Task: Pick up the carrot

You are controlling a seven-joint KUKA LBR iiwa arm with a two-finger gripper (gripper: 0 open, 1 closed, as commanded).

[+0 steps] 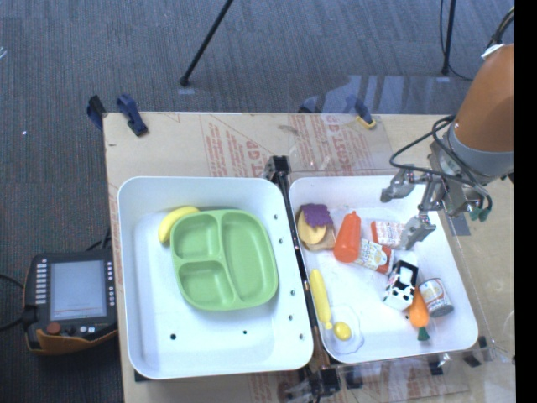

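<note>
1. Two shallow white bins sit side by side on the counter (210, 141). The left bin (138, 309) holds a green divided tray (225, 259) with a banana (172, 221) tucked against the tray's upper-left edge.
2. Crossing into the right bin (466, 330), the near-left part has a yellow utensil-like piece (322, 300) running roughly up and down, and above it a purple-topped pastry (315, 225).
3. Next comes an orange bottle (347, 236), leaning upright, touching a flat printed packet (377, 246) to its right.
4. Further right, a small black-and-white cow figure (401, 284) stands just beside a tin can (435, 296).
5. The carrot (419, 311) lies in the bin's lower-right part, wedged between the cow figure and the can, touching or nearly touching both. Its long axis runs close to up-down in the view, orange body above, green tip pointing toward the near wall.
6. The pincer (419, 223) hangs over the upper-right part of the same bin, its fingers spread apart and nothing between them.
7. So the carrot lies nearer the camera than the pincer, almost straight down the picture from it. My judgement: the neighbours on either side crowd the carrot, so closing across its short width risks catching the can or the figure.
</note>
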